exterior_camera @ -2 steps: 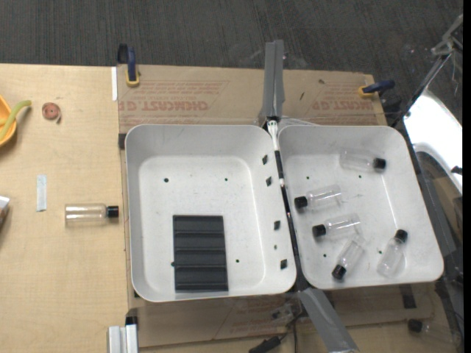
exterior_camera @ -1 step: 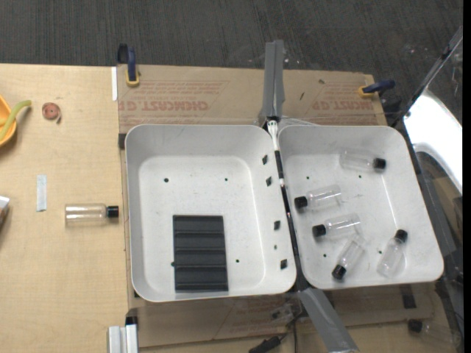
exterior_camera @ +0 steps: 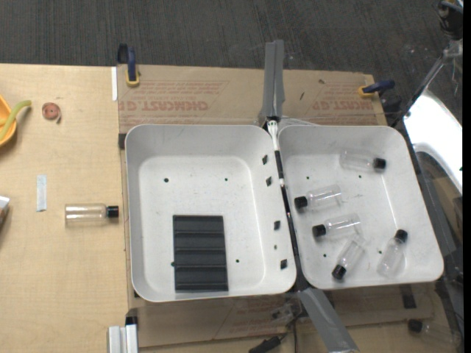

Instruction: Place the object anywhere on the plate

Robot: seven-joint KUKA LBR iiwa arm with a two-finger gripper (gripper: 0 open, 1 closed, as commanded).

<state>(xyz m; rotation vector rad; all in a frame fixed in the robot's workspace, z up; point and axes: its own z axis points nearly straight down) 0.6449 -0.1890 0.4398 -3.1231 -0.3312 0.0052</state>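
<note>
Dark grey carpet runs behind a pale wooden bench [exterior_camera: 59, 285], where a sheet of cardboard [exterior_camera: 199, 98], held by blue clamps [exterior_camera: 126, 59], lies under two white bins. How the gripper stands, spread or pressed together, cannot be told from this view, and nothing can be seen held or touched by it.

Nearest the side the arm reaches from is the right bin [exterior_camera: 419, 197]. It holds five clear vials with black caps, all lying on their sides and scattered apart. One lies near the far wall [exterior_camera: 360, 162] and one beside the inner wall [exterior_camera: 318, 197]. A third lies just below that [exterior_camera: 337, 226], and two lie toward the near edge [exterior_camera: 347, 259] [exterior_camera: 392, 252]. They look loosely dropped, which leaves space around each for a grasp. Any of them is probably the object to be moved, so the task's thing sits in the right bin, not yet lifted.

Across the central divider, the left bin [exterior_camera: 147, 168] holds a dark ribbed plate [exterior_camera: 199, 253] lying flat near its front wall. The plate carries nothing, so the placement is judged not yet done. Its flat, low position suits a drop from above.

Further out on the bare bench lies a sixth vial [exterior_camera: 90, 212], well apart from both bins. Beyond it sit a small pink disc [exterior_camera: 50, 110] and a yellow item [exterior_camera: 6, 120] at the edge.
</note>
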